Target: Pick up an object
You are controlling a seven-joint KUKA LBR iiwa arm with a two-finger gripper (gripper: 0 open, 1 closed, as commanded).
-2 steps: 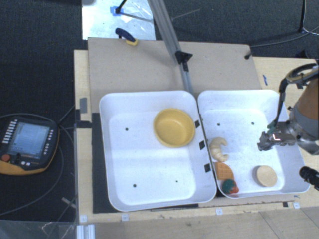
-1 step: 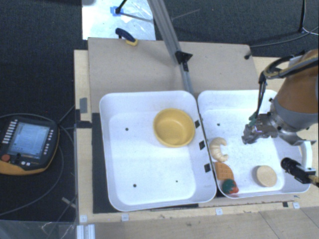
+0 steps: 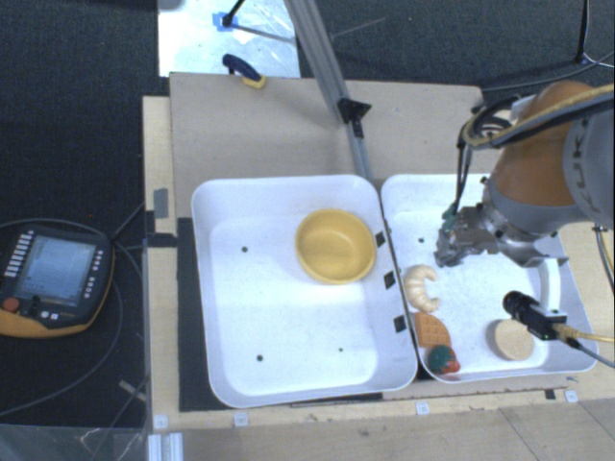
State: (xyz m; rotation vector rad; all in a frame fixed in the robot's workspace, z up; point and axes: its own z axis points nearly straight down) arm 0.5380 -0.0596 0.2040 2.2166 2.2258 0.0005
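End effector point(image 3: 452, 248) is hovering in the right bin point(image 3: 408, 192) just above the croissant point(image 3: 422, 288) (finger state: cannot tell), yellow bowl point(image 3: 335, 246) sitting in left bin point(image 3: 288, 353).

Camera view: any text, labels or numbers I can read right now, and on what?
None legible.
Orange-and-grey handheld control pendant on the floor: its screen glows, contents too blurred to read.
Grey arm link: faint dark marks, too blurred to read.
White bins: only dark dots, no writing.

I work in a robot lab: a teach pendant point(image 3: 53, 279) lies on dark carpet beside my bench point(image 3: 269, 123), with two white bins point(image 3: 231, 353).
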